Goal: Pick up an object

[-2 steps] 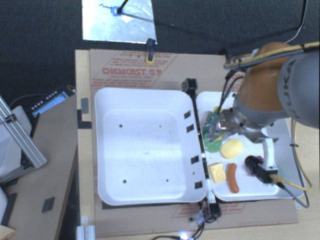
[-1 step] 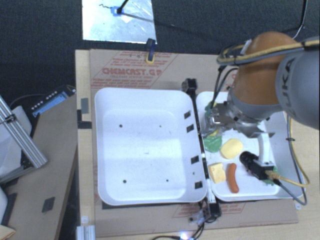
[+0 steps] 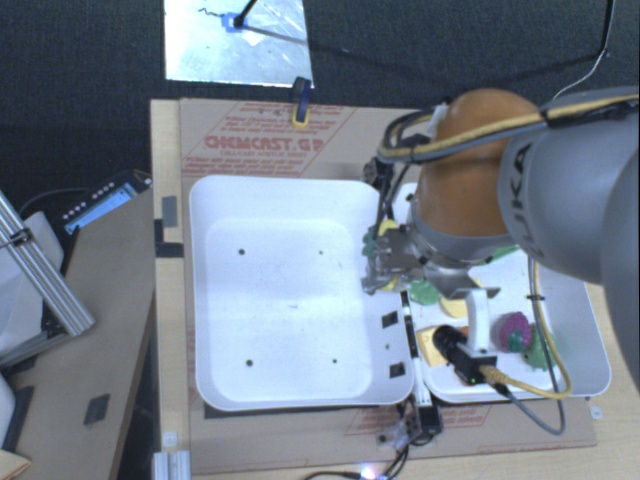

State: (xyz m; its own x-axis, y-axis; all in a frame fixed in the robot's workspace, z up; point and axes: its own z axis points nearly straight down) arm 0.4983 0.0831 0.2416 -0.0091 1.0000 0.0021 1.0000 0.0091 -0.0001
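Note:
My gripper (image 3: 380, 263) hangs low over the left edge of the right bin (image 3: 590, 363), close to the wall between the two bins. The grey arm with its orange band (image 3: 480, 158) covers most of that bin. Several small things lie in the right bin around the wrist: a green piece (image 3: 425, 292) just below the gripper, a yellow piece (image 3: 455, 308) beside it, a purple lump (image 3: 513, 330) and a green strip (image 3: 541, 350) further right. A pale yellow piece (image 3: 430, 344) lies near the bin's front left corner. Whatever sits directly under the gripper is hidden.
The left bin (image 3: 285, 288) lies beside the gripper, its right wall (image 3: 372, 308) very close to it. Both bins rest on a cardboard sheet (image 3: 260, 138). A yellow-and-blue clip (image 3: 300, 103) sits at the sheet's far edge.

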